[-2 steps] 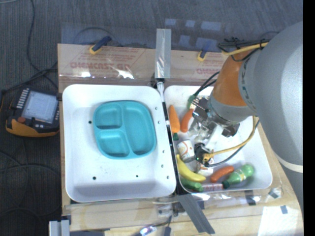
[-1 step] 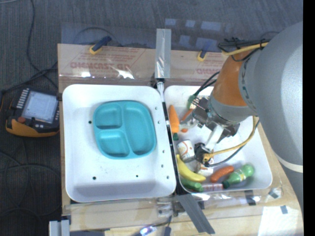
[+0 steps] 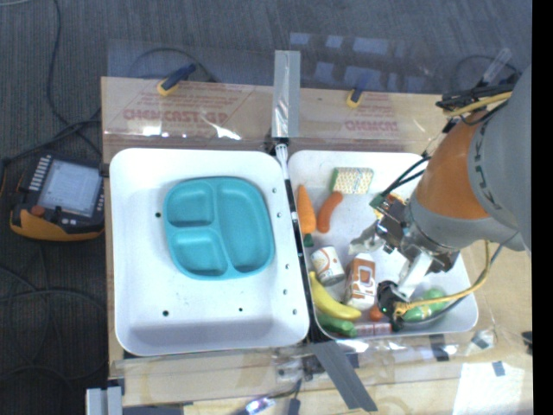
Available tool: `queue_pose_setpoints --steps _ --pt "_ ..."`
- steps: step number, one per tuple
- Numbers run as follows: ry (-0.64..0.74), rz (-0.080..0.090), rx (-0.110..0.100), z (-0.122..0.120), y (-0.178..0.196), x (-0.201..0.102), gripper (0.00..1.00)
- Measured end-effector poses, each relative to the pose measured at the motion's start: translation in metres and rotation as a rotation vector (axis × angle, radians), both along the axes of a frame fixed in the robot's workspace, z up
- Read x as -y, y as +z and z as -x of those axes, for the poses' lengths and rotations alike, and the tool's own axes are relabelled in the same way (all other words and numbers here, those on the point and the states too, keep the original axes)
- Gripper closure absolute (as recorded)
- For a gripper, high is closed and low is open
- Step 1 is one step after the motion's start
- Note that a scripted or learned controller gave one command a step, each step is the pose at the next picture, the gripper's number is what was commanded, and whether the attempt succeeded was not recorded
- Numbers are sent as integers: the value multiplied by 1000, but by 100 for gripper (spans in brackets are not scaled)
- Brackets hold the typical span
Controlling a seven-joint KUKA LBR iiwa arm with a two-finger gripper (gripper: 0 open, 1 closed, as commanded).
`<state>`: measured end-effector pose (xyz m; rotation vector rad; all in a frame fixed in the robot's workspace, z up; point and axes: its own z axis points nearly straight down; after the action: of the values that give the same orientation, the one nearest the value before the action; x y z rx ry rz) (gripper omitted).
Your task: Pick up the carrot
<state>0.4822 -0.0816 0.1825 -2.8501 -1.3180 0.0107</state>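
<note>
The carrot (image 3: 304,211) is a long orange piece lying along the left wall of the right bin (image 3: 449,167), pointing away from the camera. A shorter orange-red vegetable (image 3: 327,212) lies just to its right. My gripper (image 3: 373,239) hangs over the middle of the right bin, below the grey and orange wrist, roughly 80 pixels right of the carrot and slightly nearer the camera. It is directly above the orange and white carton (image 3: 361,282). Nothing is seen held in it.
The right bin also holds a pale cracker-like block (image 3: 352,180), a small can (image 3: 327,264), a banana (image 3: 329,302), a green item (image 3: 429,305) and a small red item (image 3: 376,316). A blue divided plate (image 3: 218,226) lies in the left bin (image 3: 138,318).
</note>
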Motion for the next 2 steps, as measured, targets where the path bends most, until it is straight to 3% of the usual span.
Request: queue_pose_setpoints --steps 1,2 --pt "75 -1 1 -81 0 -3 0" --pt "103 -2 -1 0 -43 60 0"
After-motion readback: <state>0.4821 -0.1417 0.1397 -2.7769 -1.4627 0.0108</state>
